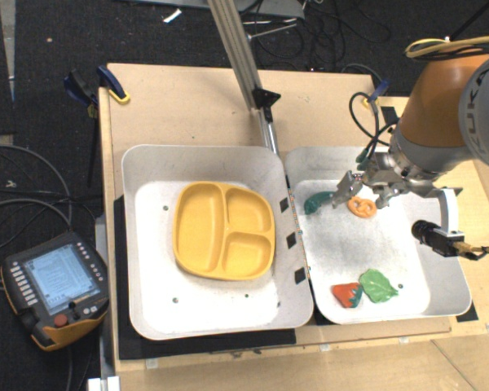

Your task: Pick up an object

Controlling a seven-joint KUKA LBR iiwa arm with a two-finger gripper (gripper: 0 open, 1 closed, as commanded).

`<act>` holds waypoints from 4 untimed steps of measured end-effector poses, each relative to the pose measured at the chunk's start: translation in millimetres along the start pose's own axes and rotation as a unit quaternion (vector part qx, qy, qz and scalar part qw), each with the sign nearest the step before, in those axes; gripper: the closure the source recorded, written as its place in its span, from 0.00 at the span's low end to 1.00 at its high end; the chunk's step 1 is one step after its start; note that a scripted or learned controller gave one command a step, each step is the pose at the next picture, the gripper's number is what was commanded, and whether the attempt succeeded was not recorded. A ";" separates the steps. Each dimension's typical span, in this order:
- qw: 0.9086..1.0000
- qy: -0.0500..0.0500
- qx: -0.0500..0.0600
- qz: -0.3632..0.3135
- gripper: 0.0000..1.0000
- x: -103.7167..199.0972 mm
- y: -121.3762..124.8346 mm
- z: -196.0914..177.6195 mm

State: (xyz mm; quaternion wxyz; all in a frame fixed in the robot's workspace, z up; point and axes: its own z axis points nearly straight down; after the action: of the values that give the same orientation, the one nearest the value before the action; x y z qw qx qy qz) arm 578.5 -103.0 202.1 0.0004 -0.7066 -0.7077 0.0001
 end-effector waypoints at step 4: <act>1.000 0.000 0.000 0.001 0.00 6.1 -4.1 106.7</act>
State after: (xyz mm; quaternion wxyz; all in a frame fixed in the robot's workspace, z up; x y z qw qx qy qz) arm 574.3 -96.9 95.4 -0.0001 -0.7072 -0.7070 0.0000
